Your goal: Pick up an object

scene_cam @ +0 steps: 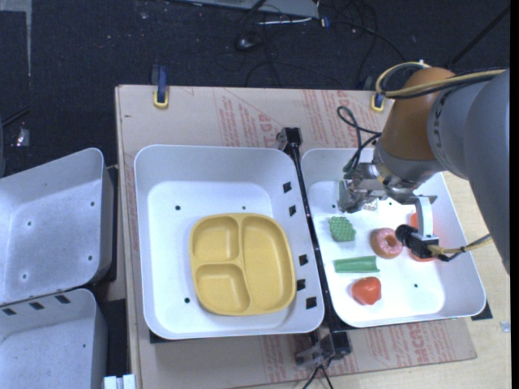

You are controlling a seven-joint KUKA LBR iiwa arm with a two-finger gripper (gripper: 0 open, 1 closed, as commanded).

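The right bin (pixel 462 286) holds a green knobbly piece (pixel 342 229), a pink-brown doughnut (pixel 387 243), a flat green bar (pixel 355 264), a red rounded piece (pixel 366 290) and a red-orange item (pixel 420 237) partly behind a black and white part. My gripper (pixel 352 201) hangs low over the far left part of this bin, just above the green knobbly piece. The wrist hides the space between the fingers. A yellow divided plate (pixel 242 262) lies in the left bin (pixel 154 185).
The grey arm with its orange band (pixel 413 120) covers the right bin's far right corner. A black divider (pixel 308 233) separates the bins. White tray lids (pixel 49 225) lie off the bench at the left. Cables trail on the dark floor behind.
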